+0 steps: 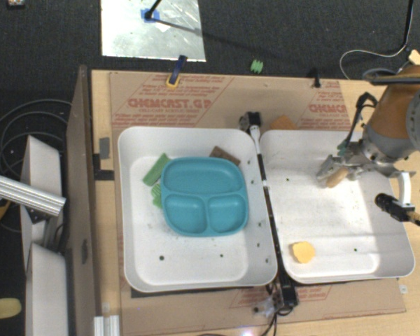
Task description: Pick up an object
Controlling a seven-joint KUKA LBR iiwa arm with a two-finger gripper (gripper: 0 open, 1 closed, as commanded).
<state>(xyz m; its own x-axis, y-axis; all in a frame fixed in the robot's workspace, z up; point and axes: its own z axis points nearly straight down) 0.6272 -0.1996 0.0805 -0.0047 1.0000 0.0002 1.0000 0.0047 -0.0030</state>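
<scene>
Toward the far right part of the right bin (378, 257), the gripper (334, 174) hangs low over the white floor, and a pale tan, stubby block (335, 176) shows between its fingertips. The fingers appear closed on that block, though the block's lower end looks to be touching the bin floor or just above it (the slant of the view leaves that unsettled). Judging by its look, the block is light and stiff, probably wood or foam, so it should bear a firm pinch without giving; its short sides offer flat faces, and a hold across its middle seems safest against it pivoting out.

Nearer the front of the same bin, well apart from the gripper, lies a small yellow piece (303, 252), rounded and likely soft. Left of the right bin, the left bin (147, 271) holds a blue divided plate (204, 195), with a green piece (155, 169) and a brown piece (225, 155) tucked at the plate's far edge.
</scene>
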